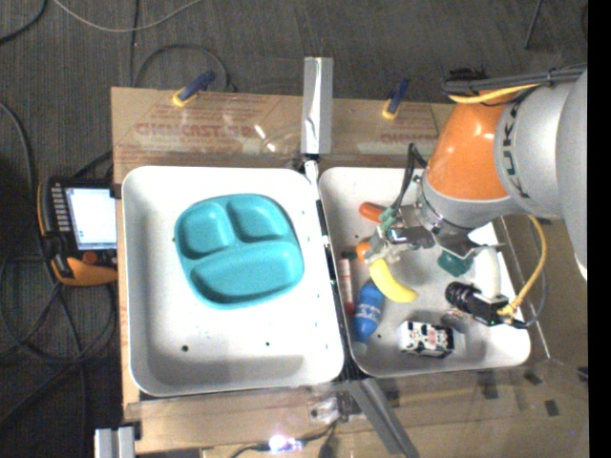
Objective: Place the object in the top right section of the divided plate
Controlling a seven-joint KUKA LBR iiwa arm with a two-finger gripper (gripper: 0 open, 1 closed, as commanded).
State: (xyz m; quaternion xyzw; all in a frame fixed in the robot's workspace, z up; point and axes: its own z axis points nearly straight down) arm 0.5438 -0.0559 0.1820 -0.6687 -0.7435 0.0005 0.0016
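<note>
We hover our gripper (387,239) over the banana (393,282) — grip state unclear — so next comes grasping, then the divided plate (239,248).

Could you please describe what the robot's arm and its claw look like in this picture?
The arm is bulky, rounded and light grey, with a broad orange band above the wrist and dark lettering on the grey shell. Thin dark cables run down to the claw, a compact dark metal assembly with greenish parts. A yellow cable loops alongside.
</note>
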